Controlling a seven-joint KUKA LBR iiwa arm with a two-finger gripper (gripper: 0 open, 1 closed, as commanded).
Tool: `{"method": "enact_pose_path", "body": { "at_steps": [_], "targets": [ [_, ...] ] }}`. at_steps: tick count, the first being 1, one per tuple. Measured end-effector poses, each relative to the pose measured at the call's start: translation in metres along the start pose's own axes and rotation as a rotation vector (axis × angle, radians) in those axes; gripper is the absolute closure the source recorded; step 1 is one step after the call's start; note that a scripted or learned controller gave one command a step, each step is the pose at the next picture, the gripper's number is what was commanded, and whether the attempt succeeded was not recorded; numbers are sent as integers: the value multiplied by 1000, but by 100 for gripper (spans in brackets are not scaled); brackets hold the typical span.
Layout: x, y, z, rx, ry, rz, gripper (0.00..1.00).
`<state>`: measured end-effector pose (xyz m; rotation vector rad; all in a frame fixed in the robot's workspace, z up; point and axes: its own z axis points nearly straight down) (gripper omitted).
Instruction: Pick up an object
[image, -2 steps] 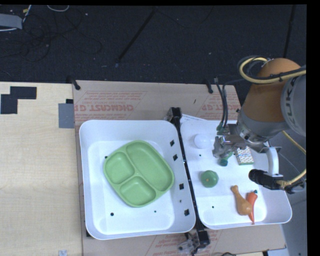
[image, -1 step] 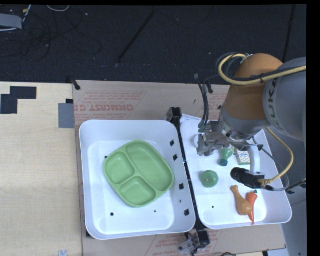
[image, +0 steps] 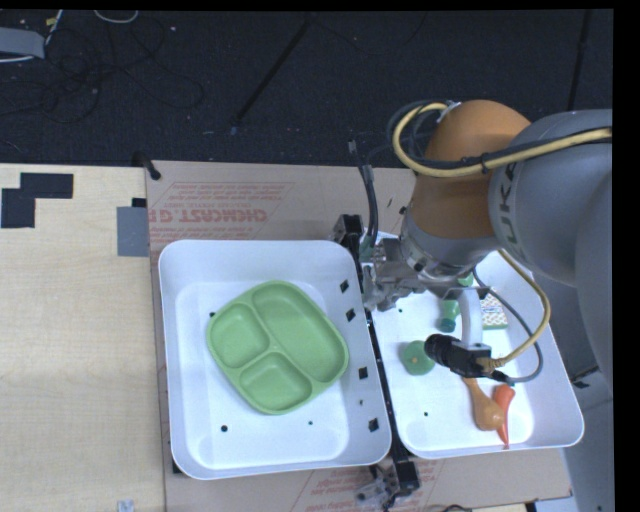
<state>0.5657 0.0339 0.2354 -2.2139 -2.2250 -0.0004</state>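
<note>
Arm (image: 460, 190) hangs low over right bin's (image: 440, 412) left edge.

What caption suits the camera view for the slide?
Arm above right bin with green lump and orange toy; green divided plate in left bin.

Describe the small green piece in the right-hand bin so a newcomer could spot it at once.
Take the white bin on the view's right, under the arm. Close to its left wall lies a small rounded green lump. Its neighbours are a teal piece behind it and an orange carrot-shaped toy to its right; it alone is plain green.
</note>
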Motion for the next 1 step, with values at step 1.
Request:
{"method": "enact_pose_path", "body": {
  "at_steps": [1],
  "targets": [
    [43,1,0,1,-1,1,100]
  ]
}}
